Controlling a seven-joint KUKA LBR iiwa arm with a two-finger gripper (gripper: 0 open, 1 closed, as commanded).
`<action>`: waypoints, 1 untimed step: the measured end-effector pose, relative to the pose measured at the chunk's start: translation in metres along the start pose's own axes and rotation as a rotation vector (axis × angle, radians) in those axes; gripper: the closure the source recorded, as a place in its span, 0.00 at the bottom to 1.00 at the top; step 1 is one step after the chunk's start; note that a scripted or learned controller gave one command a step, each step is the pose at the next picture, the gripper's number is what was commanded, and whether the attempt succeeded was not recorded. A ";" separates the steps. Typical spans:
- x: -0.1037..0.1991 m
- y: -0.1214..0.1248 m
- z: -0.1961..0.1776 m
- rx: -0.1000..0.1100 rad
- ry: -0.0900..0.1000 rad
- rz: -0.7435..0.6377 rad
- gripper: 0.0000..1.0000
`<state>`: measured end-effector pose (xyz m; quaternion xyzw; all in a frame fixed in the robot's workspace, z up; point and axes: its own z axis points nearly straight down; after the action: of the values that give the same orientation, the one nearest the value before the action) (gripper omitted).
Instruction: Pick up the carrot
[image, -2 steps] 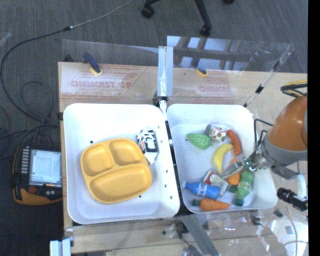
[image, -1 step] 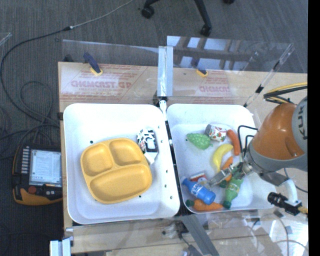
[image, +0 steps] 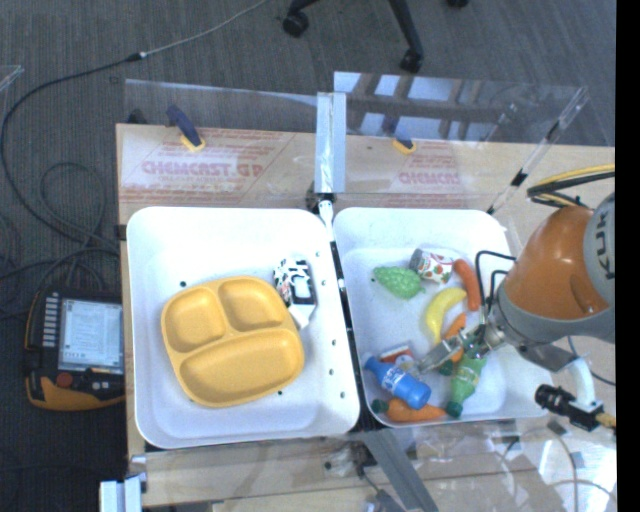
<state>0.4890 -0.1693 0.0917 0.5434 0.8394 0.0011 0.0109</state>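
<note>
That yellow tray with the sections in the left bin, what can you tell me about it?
The yellow tray looks like smooth moulded plastic with rounded corners. It has three compartments: two small ones along its upper side, one long one below. It lies flat and slightly turned in the left bin, and nothing sits in it. A small black-and-white object rests at its upper right corner.

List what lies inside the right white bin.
The right white bin holds a green leafy toy, yellow banana, blue bottle, green bottle, small can and orange carrot. The orange-banded arm covers its right side.
</note>
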 end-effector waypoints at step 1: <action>-0.030 -0.012 0.000 -0.001 0.006 0.017 0.00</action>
<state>0.4900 -0.2018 0.0916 0.5507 0.8347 0.0034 0.0086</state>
